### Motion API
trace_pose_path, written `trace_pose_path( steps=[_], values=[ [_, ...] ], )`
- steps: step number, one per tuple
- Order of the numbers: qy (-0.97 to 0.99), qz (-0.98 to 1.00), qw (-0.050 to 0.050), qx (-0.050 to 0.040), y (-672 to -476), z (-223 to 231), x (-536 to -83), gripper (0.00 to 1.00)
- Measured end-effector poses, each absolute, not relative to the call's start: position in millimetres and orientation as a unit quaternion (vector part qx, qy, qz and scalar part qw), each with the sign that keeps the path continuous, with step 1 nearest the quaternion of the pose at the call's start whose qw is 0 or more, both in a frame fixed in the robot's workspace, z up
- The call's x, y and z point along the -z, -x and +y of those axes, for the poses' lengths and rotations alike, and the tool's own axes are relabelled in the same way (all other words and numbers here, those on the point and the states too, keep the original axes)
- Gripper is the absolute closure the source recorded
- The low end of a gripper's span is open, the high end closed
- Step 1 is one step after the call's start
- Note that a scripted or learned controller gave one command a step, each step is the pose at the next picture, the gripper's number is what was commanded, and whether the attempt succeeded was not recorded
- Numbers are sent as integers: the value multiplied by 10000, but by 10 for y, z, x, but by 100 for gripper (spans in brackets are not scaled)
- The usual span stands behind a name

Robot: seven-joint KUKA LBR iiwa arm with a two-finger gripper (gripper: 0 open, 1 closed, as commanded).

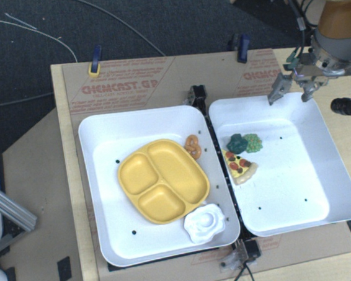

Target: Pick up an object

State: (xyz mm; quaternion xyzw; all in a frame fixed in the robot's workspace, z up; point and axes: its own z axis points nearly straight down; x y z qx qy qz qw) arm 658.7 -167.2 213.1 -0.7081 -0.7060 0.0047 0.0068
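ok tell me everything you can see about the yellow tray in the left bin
The yellow tray looks like smooth moulded plastic, a rounded rectangle lying flat and upright on the floor of the left bin, turned at an angle to the bin's walls. Raised ridges split it into three compartments: one long one and two smaller ones. Nothing lies in any of them. A white fried-egg toy overlaps its lower corner, and a small brown pretzel sits just off its upper right edge.

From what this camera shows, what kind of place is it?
Probably a robotics lab test bench, not a kitchen. Two white bins on a clamped board hold toy food, such as the pizza slice, beside a yellow divided plate, and the gripper hangs open above the right bin.
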Motion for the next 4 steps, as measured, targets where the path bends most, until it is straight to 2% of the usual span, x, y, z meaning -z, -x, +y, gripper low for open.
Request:
trace_pose_path(
  steps=[1, 2, 3, 4],
  values=[
    [7071, -7071, 5, -3, -6615, -1667, -2230, 0],
    [7071, -7071, 34, -22, -6605, -1670, -1588, 0],
    [7073, -7069, 30, -21, -6511, -1711, -1007, 0],
    [7069, -7073, 14, -12, -6509, -1705, -837, 0]
  ],
)
